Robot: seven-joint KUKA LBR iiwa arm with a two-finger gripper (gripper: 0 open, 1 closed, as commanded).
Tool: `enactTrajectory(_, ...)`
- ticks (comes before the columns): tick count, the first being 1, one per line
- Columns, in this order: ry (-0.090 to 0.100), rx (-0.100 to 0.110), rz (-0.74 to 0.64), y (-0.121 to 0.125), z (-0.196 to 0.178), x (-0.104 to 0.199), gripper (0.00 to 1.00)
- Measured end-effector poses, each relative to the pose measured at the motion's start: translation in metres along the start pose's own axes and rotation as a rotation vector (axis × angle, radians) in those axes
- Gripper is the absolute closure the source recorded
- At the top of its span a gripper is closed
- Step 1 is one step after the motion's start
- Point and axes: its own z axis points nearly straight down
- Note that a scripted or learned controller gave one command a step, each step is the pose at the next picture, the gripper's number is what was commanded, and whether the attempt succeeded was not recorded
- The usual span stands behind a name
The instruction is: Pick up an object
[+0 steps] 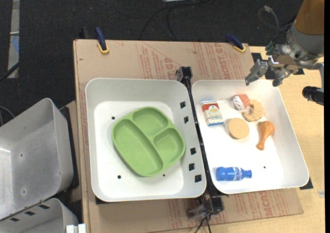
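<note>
My gripper point(265, 76) hangs above the far rim of the right bin point(289, 154), open with nothing between its fingers. In that bin lie a small red and white carton point(212, 113), a small red and white can point(240, 102), a tan cookie-like piece point(253, 110), a round tan disc point(238, 128), an orange drumstick point(265, 133) and a blue bottle point(233, 173) near the front. All of them lie below and to the left of the gripper, apart from it.
The left bin point(103, 98) holds a green divided plate point(148, 140). A grey tub point(31, 154) stands off the bench at the left. Yellow clamps point(103, 46) point(237, 46) grip the board's far edge. Cables lie on the dark floor behind.
</note>
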Motion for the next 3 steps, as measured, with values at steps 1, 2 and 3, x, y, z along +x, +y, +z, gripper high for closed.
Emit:
enactTrajectory(1, -0.002, -0.013, -0.003, 0.002, -0.009, 0.001, 0.0)
enactTrajectory(2, -0.001, -0.008, -0.001, 0.001, 0.055, 0.001, 0.0)
enactTrajectory(3, -0.001, -0.008, 0.0, 0.004, 0.113, -0.008, 0.0)
